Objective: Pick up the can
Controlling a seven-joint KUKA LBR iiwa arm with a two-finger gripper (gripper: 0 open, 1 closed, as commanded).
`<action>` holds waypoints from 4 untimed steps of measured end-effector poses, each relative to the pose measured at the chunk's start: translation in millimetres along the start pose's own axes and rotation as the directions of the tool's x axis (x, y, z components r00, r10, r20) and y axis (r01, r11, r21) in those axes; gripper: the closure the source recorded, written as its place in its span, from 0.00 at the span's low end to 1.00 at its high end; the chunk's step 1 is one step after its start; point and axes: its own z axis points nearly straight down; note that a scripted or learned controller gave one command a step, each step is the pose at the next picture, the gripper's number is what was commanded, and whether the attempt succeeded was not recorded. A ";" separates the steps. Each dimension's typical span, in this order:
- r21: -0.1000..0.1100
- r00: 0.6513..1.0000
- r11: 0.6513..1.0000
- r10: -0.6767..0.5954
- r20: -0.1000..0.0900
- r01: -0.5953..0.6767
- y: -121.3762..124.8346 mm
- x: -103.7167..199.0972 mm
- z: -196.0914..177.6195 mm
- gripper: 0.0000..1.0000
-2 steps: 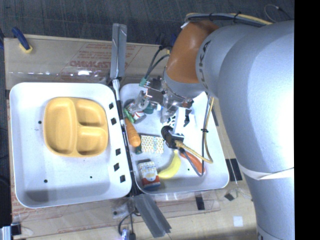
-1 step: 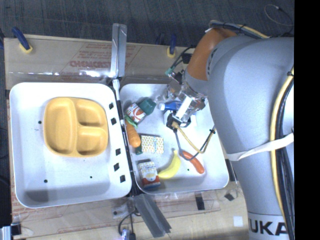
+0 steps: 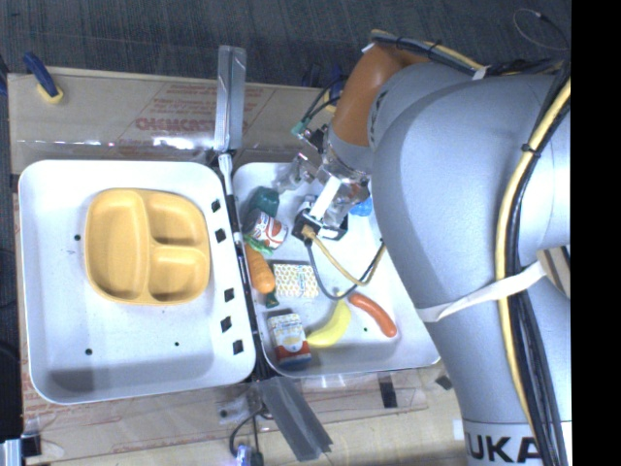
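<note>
Arm (image 3: pixel 456 163): broad, rounded grey casing, smooth finish. Orange band (image 3: pixel 357 90) just behind the gripper (image 3: pixel 294 173). Further back from the gripper: white strap (image 3: pixel 485 294) across the casing, yellow and black cables (image 3: pixel 529 192) along its side, dark lettering "UKA" (image 3: pixel 500 447) printed farthest back.

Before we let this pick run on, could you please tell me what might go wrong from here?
The red-and-white can lies crowded against the left wall of the right bin, between a green thing and a carrot, so the pincer may clip a neighbour or find no room. A labelled tin in the near corner could be taken instead.
</note>
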 end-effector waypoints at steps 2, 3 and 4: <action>0.031 0.970 0.969 0.244 0.019 -0.245 -82.5 -92.9 -66.0 0.00; 0.026 0.907 0.907 0.420 0.025 -0.421 -64.5 -61.8 -16.8 0.00; 0.019 0.818 0.818 0.574 0.026 -0.575 -31.0 -14.9 16.1 0.00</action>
